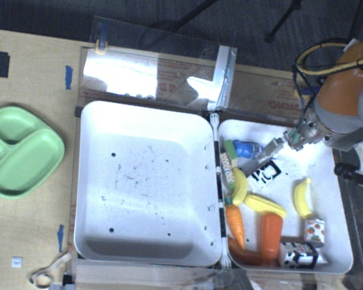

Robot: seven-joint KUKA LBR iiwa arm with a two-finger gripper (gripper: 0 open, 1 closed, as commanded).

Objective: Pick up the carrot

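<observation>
Here, 2 shallow white bins sit side by side: the left bin (142,169) holds nothing I can make out, while the right bin (334,186) is crowded. Above its far edge the grey arm (355,90) reaches in from the right, and its gripper (258,162) hangs low over the far-left part of that bin, beside a blue-capped bottle (243,147) and a black-and-white tag (266,173); whether it is released or clenched I cannot tell, and nothing visibly sits in it. The carrot (235,225) lies nearer, at the bin's left wall, tip pointing near. It is hemmed in: a fatter orange cylinder (270,236) is just right of it, a yellow banana (260,202) touches its far end, and a second banana (302,196) lies further right. My worry is a descent that catches the banana or cylinder instead, or jams against the wall. Smallest, a patterned cube (314,231) sits near the right side.
</observation>
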